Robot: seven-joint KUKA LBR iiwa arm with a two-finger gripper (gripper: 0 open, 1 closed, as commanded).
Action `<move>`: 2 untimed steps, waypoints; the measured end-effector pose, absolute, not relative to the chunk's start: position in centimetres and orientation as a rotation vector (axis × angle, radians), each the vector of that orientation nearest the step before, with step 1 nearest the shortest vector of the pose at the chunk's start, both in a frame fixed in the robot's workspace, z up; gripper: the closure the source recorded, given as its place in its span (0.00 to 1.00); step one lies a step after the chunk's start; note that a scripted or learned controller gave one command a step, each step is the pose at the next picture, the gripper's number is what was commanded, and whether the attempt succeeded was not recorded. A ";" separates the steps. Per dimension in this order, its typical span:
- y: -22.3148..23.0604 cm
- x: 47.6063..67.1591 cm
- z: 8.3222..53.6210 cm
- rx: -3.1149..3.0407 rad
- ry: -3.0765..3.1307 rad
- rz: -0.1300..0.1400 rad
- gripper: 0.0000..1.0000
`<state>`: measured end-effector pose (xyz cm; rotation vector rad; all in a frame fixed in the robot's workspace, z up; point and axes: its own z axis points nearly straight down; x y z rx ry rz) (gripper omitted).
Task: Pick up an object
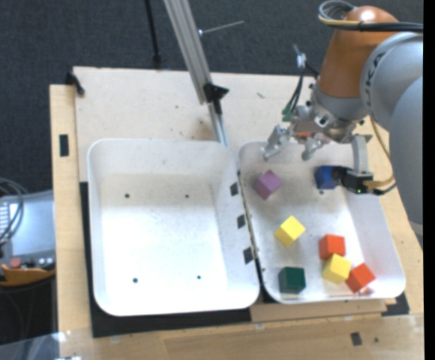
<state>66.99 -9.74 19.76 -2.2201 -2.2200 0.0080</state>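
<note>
**Ann:** Hanging over the far end of the right bin (386, 238), the gripper (292, 147) has its two fingers (274, 142) spread apart, and nothing sits between them. Released, plainly.

**Ben:** And the nearest block to those tips?

**Ann:** The purple cube (267, 183), just nearer than the fingertips and a little to their left, lying on the bin floor close to the wall that divides the two bins. It is apart from the fingers, not touching them.

**Ben:** I see something blue off to the right.

**Ann:** Yes, a blue cube (326, 177), right of the gripper and partly tucked beside a dark fitting on the arm. Moving nearer, a yellow cube (289, 230) sits about mid-bin. Then a cluster at the near right: an orange cube (332, 245), a second yellow cube (337, 268) just beside it, and a red-orange cube (361, 276) touching or almost touching that one, right by the bin's rim.

**Ben:** And the dark one?

**Ann:** A green cube (292, 279), near edge of the bin, left of the cluster and well apart from the gripper.

**Ben:** Further out?

**Ann:** The wrist rises into the orange band (349, 51) and the grey arm (397, 73) coming in from the right. The left bin (97, 201) lies alongside, and a slanted metal post (191, 43) stands on the bench (127, 103) at the far side, its foot near where the bins meet.
</note>
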 end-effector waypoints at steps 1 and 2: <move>-9.3 66.3 15.1 -2.223 -2.218 0.007 0.00; -9.4 66.2 9.9 -2.225 -2.215 0.007 0.00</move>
